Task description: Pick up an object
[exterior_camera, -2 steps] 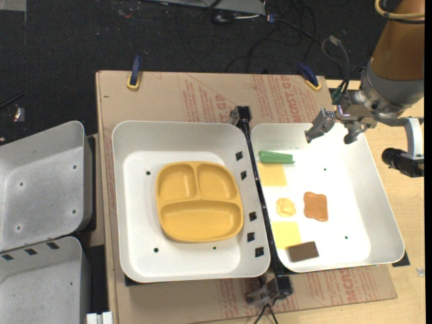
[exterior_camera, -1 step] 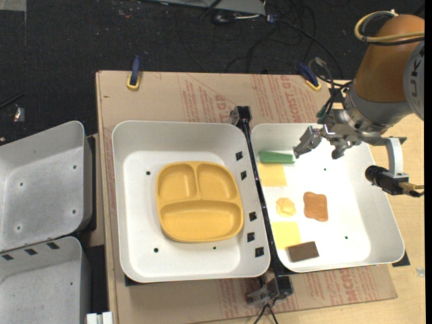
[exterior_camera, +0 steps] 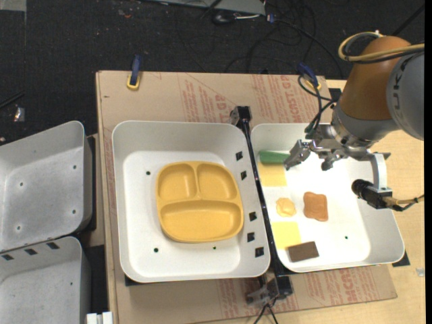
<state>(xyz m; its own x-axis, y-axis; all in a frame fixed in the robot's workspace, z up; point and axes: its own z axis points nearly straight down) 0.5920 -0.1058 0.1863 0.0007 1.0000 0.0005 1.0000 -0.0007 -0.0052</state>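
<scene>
The right bin (exterior_camera: 385,248) holds several toy food pieces: a green piece (exterior_camera: 273,157) at its far left, a pale yellow square (exterior_camera: 273,176) below it, a small orange-yellow lump (exterior_camera: 285,206), an orange-brown piece (exterior_camera: 315,206), another yellow square (exterior_camera: 285,233) and a brown block (exterior_camera: 303,251). My gripper (exterior_camera: 312,158) hangs over the far part of this bin, just right of the green piece and above the orange-brown piece. Its fingers are spread open with nothing between them.
A yellow divided plate (exterior_camera: 200,201) lies in the left bin (exterior_camera: 135,248). A black divider (exterior_camera: 253,187) runs between the two bins. The arm's black side bracket (exterior_camera: 370,191) overhangs the right bin's right side. Grey metal lids (exterior_camera: 40,181) lie off the bench at left.
</scene>
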